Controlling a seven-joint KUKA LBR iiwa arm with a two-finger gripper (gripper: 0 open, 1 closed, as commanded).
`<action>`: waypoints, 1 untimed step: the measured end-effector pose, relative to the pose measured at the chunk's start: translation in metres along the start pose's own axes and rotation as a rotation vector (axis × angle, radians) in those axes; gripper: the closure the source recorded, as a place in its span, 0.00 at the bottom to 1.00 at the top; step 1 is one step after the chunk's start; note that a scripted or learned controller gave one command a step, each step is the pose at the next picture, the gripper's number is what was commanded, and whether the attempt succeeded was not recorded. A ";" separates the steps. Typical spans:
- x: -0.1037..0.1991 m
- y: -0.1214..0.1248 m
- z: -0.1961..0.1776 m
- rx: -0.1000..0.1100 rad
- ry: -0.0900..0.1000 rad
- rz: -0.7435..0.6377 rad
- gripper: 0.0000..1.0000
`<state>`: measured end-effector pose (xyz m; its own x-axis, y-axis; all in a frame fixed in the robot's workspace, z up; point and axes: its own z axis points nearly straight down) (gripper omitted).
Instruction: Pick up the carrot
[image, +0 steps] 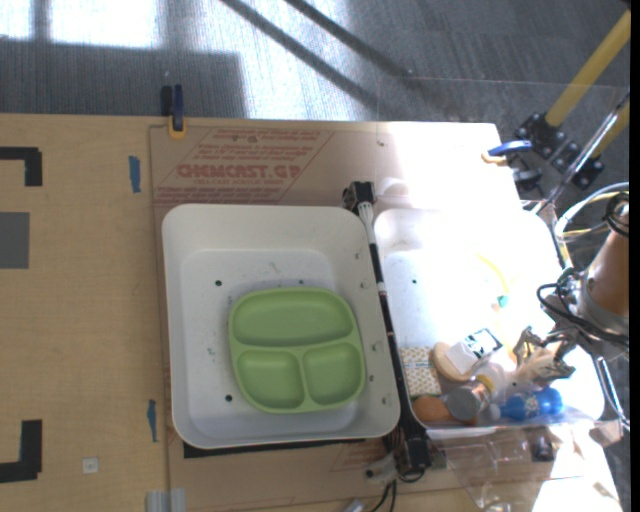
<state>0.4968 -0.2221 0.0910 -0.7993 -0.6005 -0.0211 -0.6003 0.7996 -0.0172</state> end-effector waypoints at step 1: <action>-0.024 -0.014 0.001 -0.021 0.006 -0.396 1.00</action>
<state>0.5246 -0.2187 0.0904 -0.5062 -0.8623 -0.0114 -0.8624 0.5063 -0.0026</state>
